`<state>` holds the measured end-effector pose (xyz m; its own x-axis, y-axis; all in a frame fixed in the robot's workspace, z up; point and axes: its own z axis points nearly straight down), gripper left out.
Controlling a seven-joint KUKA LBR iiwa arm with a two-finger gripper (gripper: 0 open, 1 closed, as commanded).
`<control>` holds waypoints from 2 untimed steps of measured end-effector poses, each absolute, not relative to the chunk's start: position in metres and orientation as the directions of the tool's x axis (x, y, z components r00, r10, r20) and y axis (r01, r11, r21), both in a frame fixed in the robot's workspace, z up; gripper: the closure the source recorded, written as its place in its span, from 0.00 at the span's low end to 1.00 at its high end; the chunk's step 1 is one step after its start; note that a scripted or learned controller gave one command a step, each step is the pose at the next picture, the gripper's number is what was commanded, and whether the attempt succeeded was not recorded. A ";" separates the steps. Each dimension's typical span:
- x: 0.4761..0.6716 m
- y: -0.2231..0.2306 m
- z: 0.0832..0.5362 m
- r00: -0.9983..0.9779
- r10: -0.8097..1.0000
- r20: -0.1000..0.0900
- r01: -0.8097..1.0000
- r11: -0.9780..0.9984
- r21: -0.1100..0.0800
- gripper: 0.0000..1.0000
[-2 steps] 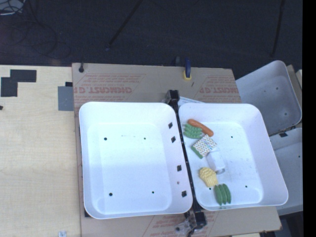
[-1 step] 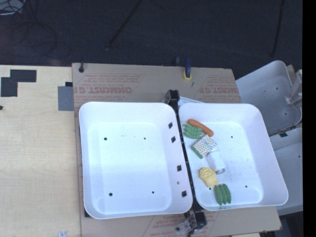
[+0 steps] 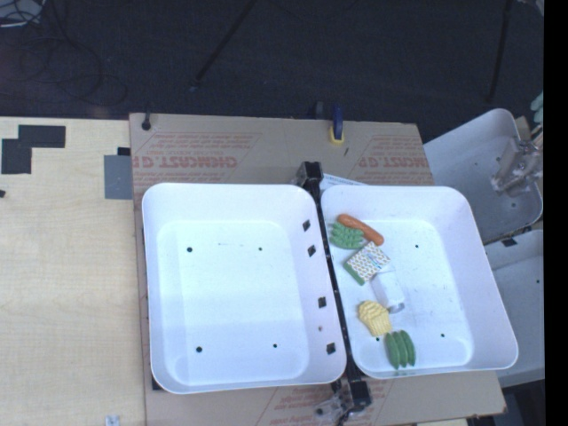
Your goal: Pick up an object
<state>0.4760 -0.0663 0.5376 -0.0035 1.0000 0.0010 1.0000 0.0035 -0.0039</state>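
Note:
The right bin (image 3: 444,273) holds several small objects along its left side. An orange carrot-like piece (image 3: 360,229) lies at the top, touching a green leafy toy (image 3: 343,237). Below them sits a checkered block with a green edge (image 3: 366,262). A white cylinder (image 3: 389,291) lies next to it. Nearer the front are a yellow lumpy toy (image 3: 374,318) and a green pod-shaped toy (image 3: 400,349).
The left bin (image 3: 231,291) sits beside the right one, with a black divider strip (image 3: 321,264) between them. Both rest on a cardboard sheet (image 3: 231,153). A grey metal plate with a bracket (image 3: 510,162) stands at the far right.

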 end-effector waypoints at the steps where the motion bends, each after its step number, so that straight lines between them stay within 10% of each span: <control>1: 0.476 -0.003 0.537 -0.008 1.000 0.001 1.000 0.008 -0.005 1.00; 2: 0.476 0.023 0.537 -0.004 1.000 0.000 1.000 0.004 -0.005 1.00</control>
